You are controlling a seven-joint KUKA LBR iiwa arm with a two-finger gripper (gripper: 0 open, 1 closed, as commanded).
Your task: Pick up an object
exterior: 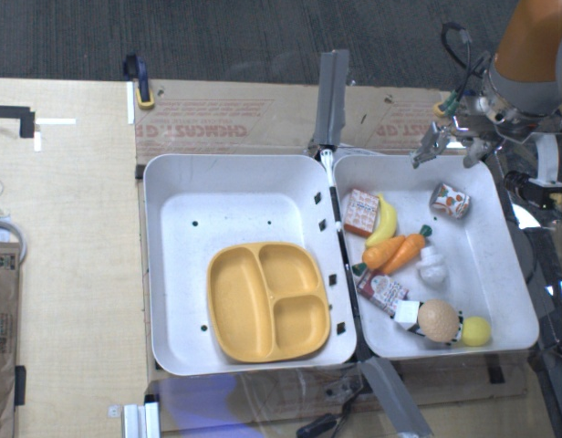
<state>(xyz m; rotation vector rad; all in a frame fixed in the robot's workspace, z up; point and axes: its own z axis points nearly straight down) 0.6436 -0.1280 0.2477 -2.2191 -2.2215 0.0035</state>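
The two-finger gripper [452, 147] is seen spread apart and empty at the upper right, poised above the right white bin [500, 272], where the small patterned can [450, 201] lies nearest below.

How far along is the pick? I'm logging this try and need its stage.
Early stage. Done: the gripper is open, poised over the right bin's far rim. In hand: nothing sits between its fingers. Left: choose, descend, close and lift; the can, banana, carrot and lemon all lie in the bin.
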